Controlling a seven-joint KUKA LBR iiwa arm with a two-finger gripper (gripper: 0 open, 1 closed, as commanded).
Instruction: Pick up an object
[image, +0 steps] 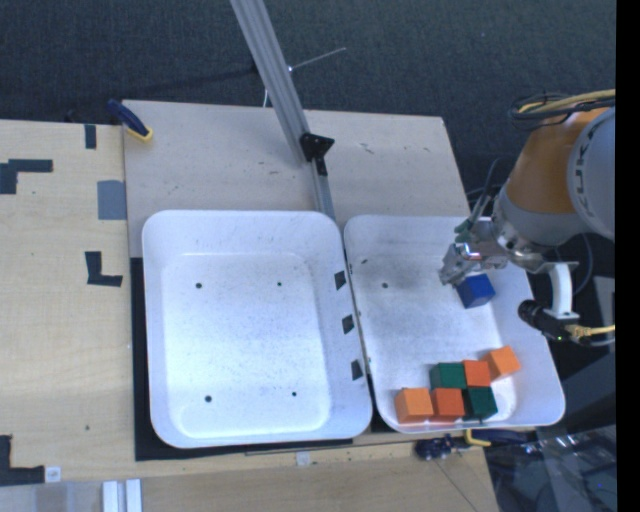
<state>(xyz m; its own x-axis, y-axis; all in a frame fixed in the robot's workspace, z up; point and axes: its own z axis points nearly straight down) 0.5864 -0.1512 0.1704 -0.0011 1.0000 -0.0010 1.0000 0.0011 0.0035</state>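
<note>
so the gripper is over the right bin with a blue block right at its tips, can't tell if it's actually gripping it

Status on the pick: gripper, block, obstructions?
Gripper over right bin. Blue block right beneath it, grasp unconfirmed. Orange and green blocks clustered at near edge, apart.
</note>
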